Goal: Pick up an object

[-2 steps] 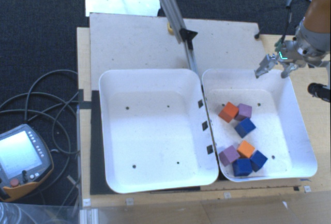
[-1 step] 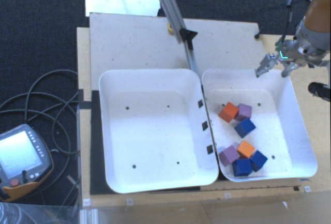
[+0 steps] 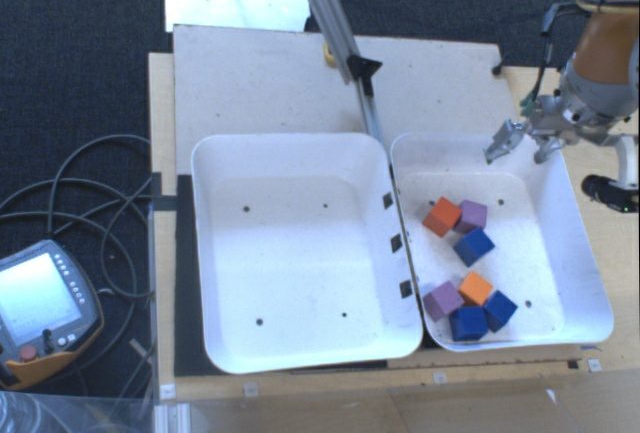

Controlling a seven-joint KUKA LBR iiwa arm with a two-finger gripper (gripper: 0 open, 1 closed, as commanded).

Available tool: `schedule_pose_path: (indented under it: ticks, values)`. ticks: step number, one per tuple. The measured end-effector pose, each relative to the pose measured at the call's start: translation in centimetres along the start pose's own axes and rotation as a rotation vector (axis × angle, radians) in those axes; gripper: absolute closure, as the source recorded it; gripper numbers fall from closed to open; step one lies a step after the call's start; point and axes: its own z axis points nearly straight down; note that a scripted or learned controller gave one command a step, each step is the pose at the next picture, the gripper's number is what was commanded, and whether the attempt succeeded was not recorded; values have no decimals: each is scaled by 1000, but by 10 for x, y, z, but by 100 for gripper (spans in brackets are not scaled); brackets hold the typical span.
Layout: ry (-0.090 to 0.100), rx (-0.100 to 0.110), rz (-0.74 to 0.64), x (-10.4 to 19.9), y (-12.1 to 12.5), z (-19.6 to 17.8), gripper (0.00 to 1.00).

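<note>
1. The gripper hangs over the far edge of the right bin, up by the back rim. Its two fingers look spread apart with nothing between them, so it's open and carrying nothing.

2. All the stuff to grab is in that right bin: an orange block touching a purple block, with a blue block just below them.

3. Nearer the front there's a second clump: a purple cube, an orange cube, and two blue cubes all jammed together.

4. The left bin sits right beside it, presumably the drop side.

5. My guess on why the arm sits where it does: it's parked high and off to the side so the camera sees the blocks.

6. If I had to pick, the lone-ish blue block looks easiest, since the fingers have room around it. That front clump is packed tight, and fingers could easily land on a neighbour.
</note>
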Motion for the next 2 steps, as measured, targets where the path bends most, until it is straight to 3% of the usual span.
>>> schedule_pose_path:
  ticks: [2]
  values:
    - [1, 1, -1, -3, 0, 106, 0]
